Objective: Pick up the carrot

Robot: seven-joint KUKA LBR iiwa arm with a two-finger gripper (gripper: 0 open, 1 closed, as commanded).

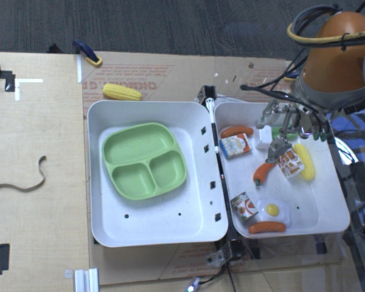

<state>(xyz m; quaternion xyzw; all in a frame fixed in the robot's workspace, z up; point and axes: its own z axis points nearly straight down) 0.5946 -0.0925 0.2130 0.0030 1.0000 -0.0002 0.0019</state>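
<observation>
Arm (344, 47) cropped at right edge

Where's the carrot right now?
The carrot lies in the right bin, near its middle, tilted, just under the gripper, between the small carton and the corn cob.

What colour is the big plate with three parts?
Light green plate, seen in the camera view.
</observation>
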